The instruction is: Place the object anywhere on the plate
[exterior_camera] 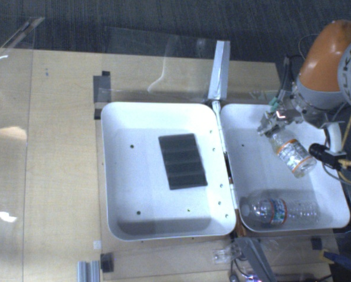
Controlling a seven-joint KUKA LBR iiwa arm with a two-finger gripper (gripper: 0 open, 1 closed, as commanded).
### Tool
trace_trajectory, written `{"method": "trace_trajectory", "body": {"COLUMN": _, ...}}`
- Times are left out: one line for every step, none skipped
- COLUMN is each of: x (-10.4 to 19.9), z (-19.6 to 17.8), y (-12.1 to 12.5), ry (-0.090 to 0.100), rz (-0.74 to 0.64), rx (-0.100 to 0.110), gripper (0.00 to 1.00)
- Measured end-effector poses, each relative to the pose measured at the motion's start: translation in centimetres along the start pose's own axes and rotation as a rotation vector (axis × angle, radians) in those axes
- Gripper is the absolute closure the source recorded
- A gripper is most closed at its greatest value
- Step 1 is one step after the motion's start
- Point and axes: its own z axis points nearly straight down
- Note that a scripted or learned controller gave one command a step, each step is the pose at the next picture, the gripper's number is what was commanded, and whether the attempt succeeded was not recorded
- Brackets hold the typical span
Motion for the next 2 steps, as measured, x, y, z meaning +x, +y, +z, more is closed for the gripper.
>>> {"method": "trace_trajectory", "body": {"x": -3.9, "z": 1.7, "y": -4.1, "ry": 0.0, "rz": 0.216, "rx": 0.002, "gripper": 1.0}}
{"method": "trace_trajectory", "body": {"x": 5.6, "z": 0.0, "y": -2.1, "ry": 0.001, "rz": 0.111, "rx": 0.002, "gripper": 1.0}}
